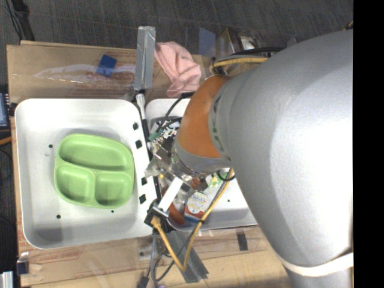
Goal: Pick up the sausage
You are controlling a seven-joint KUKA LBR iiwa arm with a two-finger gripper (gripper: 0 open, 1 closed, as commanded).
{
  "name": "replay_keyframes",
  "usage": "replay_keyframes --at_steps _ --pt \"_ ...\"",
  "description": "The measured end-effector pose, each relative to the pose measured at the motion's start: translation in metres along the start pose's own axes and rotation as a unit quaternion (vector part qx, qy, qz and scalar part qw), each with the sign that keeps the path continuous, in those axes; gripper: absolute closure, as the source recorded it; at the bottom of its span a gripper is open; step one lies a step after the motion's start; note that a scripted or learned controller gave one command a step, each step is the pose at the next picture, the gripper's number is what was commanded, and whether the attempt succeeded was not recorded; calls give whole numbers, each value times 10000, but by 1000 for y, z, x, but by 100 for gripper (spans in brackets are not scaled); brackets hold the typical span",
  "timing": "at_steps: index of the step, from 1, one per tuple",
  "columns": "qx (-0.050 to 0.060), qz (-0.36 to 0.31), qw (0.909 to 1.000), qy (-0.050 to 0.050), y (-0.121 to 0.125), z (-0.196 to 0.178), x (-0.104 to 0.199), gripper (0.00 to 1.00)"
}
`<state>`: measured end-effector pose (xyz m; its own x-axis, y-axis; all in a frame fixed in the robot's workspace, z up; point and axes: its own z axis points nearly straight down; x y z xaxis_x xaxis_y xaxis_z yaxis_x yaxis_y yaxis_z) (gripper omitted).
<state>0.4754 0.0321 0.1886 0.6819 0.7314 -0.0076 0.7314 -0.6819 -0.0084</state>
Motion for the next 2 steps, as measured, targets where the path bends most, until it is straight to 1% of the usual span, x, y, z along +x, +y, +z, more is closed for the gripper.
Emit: replay_keyframes --at_steps 1,2 --pt "-21 553 9985 18 14 -1 -13 0" --pt "-16 742 9972 23 -4 -29 6 0"
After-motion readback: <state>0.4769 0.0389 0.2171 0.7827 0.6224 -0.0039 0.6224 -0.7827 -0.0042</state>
